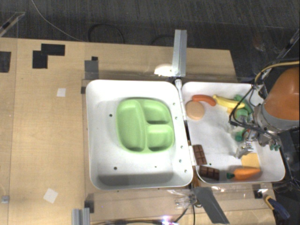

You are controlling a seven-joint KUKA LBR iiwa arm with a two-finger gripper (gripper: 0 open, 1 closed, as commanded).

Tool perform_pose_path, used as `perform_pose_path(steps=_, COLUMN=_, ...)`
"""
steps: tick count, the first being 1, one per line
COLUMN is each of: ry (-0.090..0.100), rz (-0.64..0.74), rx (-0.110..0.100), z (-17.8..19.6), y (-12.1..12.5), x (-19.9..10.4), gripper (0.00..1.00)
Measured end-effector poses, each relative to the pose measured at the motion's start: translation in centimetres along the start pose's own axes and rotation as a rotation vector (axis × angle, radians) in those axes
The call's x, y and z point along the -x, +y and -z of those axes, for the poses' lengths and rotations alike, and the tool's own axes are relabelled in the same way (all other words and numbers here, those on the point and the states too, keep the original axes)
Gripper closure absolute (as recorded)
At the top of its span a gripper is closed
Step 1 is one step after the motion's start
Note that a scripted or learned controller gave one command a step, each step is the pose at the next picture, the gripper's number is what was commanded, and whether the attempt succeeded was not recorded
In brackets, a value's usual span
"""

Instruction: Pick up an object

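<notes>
A grey arm with an orange band (286,95) reaches in from the right over the right-hand white bin (213,139), its claw (245,148) hanging low above the bin's floor amid a tangle of cables. Whether the claw stands open or closed cannot be told from this slanted overhead view, and nothing can be seen between its tips.

Just below the claw lies a pale yellow cheese wedge (251,160), and below that, against the bin's near wall, an orange carrot (244,173). To the claw's left, well apart, two brown chocolate bars rest along the bin's left side: one upright-lying bar (200,154) and a second bar (209,173) in the lower corner.

Above and to the left of the claw sit a round tan bun (195,110), a red-orange sausage (204,99) touching its upper edge, and a yellow banana (226,102) beside that. A green item (241,111), partly hidden by cables, lies just above the claw.

Far to the claw's left, the second white bin (101,168) holds a light green divided tray (144,124). Both bins sit side by side on the wooden bench (42,139).
</notes>
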State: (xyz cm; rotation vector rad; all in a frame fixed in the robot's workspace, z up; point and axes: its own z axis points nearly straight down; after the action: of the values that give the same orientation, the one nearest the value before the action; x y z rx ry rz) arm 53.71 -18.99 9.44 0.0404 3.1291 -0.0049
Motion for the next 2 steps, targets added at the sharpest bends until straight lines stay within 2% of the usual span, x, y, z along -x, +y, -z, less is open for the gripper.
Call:
perform_pose_path(steps=1, ry=-0.001, rz=-0.203, rx=0.002, z=-0.7, y=1.3, x=7.1, gripper=0.0)
perform_pose_path(steps=2, ry=-0.017, rz=-0.197, rx=-0.001, z=0.9, y=1.3, x=7.6, gripper=1.0)
